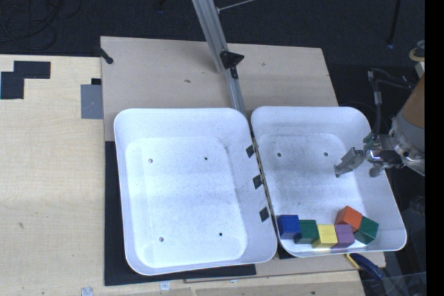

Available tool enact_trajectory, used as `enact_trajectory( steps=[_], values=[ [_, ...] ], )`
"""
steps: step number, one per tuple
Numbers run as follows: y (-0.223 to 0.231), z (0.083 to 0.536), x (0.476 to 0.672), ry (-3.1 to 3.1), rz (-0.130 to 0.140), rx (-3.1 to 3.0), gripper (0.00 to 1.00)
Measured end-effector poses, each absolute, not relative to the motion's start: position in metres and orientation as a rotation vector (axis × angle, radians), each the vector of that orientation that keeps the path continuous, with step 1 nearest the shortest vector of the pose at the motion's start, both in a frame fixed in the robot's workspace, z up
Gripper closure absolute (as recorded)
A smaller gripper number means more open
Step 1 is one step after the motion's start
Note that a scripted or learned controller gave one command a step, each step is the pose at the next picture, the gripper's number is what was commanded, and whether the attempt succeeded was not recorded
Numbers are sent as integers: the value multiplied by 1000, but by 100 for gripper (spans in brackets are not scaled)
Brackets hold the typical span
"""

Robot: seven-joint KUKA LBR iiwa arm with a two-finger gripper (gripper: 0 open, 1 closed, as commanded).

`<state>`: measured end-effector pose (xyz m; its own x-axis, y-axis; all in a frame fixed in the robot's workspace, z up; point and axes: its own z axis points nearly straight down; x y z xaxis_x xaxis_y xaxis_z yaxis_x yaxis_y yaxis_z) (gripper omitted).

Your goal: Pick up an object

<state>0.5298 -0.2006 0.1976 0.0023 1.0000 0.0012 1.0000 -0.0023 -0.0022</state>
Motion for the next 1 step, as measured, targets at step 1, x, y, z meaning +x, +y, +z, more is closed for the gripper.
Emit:
enact_trajectory(
  steps=[1],
  values=[
    [-181,357,572,-2230,-6,-2223,0]
  ],
)
